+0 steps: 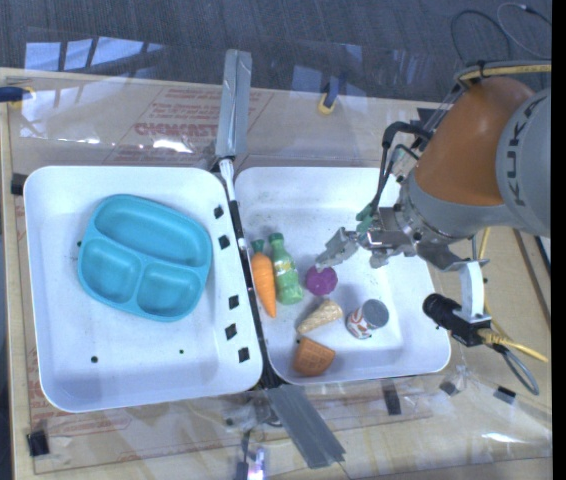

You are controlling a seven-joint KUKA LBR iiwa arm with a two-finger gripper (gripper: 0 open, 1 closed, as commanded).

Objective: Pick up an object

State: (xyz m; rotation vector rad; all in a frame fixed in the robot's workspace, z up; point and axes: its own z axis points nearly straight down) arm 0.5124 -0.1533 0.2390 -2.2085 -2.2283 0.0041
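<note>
Camera view, looking down at a slant: two white bins side by side on the bench. Left bin (pixel 53 348) holds a blue divided plate (pixel 145 256) with three compartments, lying flat toward the bin's upper middle.

Right bin (pixel 293 193) holds the loose objects, clustered in its lower left part. An orange carrot (pixel 263 283) lies along the left wall, with a green bottle (pixel 285 271) touching its right side. A purple ball-like item (pixel 321 281) sits just right of the bottle. Below it lies a pale cone-shaped piece (pixel 320 316), and under that a brown wedge (pixel 313 357) near the front wall. A small can (pixel 366 318), red and white on its side, rests right of the cone.

The arm (pixel 478 158) enters from the right, orange band over the right bin's far corner. The gripper (pixel 330 257) hangs just above and right of the purple item. Its fingers (pixel 343 242) look spread, possibly only slightly; the slant makes the gap hard to judge. Nothing sits between them. All objects rest on the bin floor.
</note>
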